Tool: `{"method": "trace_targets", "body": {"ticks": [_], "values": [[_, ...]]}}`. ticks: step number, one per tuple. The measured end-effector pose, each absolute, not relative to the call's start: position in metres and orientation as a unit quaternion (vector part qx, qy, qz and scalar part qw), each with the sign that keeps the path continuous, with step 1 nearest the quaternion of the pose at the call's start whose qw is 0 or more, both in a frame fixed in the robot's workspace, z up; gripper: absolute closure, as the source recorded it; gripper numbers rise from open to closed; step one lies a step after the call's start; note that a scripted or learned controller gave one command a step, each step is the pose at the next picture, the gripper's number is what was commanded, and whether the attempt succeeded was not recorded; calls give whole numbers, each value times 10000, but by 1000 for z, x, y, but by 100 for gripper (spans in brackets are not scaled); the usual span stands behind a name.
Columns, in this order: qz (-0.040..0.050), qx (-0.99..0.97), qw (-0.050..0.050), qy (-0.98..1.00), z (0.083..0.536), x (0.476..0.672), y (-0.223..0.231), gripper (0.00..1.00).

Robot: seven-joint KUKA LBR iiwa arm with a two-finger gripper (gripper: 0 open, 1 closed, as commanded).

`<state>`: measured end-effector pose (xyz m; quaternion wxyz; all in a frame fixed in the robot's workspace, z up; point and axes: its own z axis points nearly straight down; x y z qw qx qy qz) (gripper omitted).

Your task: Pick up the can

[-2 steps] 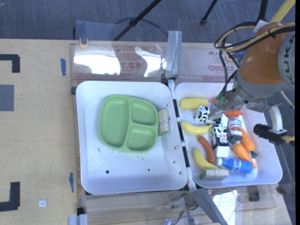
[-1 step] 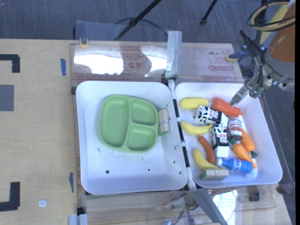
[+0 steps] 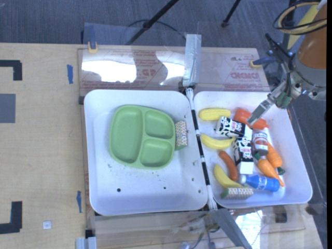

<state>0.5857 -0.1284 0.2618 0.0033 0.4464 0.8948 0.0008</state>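
Arm over the right bin — pale wood worktop [image 3: 41, 154], grey carpet behind.
Can [image 3: 261, 140] at the bin's [image 3: 298, 154] three o'clock; fingers [image 3: 255, 116] above it at eleven — open or shut, can't tell.

Grey carpet floor [image 3: 62, 9] behind wooden bench [image 3: 36, 139]

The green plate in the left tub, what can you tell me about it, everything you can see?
The green plate is a light green, matte, plastic-looking dish with rounded corners. Raised ridges split it into three compartments: one long one on its left side and two smaller ones on its right. All three hold nothing. It lies flat and right way up on the floor of the left bin, turned slightly askew. A small patterned packet rests against its right edge. A few dark specks dot the bin floor below it.
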Motion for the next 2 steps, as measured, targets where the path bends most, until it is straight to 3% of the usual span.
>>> {"method": "trace_targets", "body": {"ticks": [1,2], "values": [[5,3526,5,9358,192,568,-115,0],[3,713,46,9974,189,623,-128,0]]}}
